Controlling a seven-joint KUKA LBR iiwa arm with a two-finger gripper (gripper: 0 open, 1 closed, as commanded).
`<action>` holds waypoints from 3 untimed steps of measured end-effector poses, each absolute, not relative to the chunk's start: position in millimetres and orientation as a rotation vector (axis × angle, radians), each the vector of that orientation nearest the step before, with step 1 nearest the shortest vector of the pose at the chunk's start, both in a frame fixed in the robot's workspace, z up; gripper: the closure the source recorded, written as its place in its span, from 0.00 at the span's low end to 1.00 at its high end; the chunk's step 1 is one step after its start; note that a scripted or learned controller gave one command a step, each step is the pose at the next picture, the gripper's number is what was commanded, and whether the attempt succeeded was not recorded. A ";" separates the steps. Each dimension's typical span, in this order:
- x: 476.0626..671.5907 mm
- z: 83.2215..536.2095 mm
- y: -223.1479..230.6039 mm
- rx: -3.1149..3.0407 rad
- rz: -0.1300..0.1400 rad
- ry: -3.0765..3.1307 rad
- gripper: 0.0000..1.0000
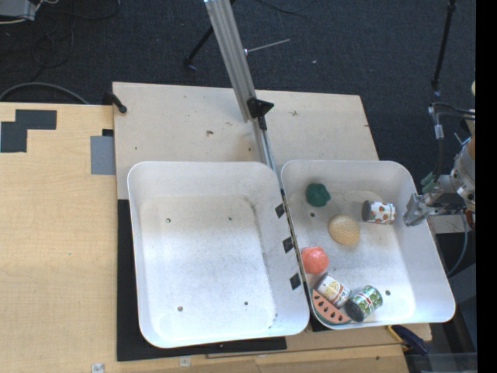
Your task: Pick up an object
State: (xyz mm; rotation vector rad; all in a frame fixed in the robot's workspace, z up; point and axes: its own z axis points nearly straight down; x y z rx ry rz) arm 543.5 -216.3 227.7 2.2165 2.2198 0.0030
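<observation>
robotics lab: two white bins (210, 329) on plywood bench (186, 123), aluminium camera mast (233, 49), cables on dark carpet (349, 37).

Grey metal pincer (413, 208) at the right rim of a white bin (423, 270). Closest to the pincer, a small white can (378, 211) with red and dark markings. Just past it, a pale tan rounded object (344, 230) and a dark green ball (317, 194). Farther off, an orange-red ball (314, 259). Nearer the lower rim, a green can (365, 301) with a black end, a white can (332, 289) with red and yellow label, and a red watermelon slice (329, 311) with dark seeds and green rind. Beyond these, a second white bin (155, 208), faintly speckled grey. Light beige desk (186, 119) beneath, dark carpet around.
</observation>
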 end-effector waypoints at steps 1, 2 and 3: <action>544.0 251.4 -217.1 2.218 0.001 2.223 1.00; 547.1 246.9 -167.4 2.220 0.000 2.229 1.00; 564.5 251.2 -123.4 2.219 0.001 2.227 1.00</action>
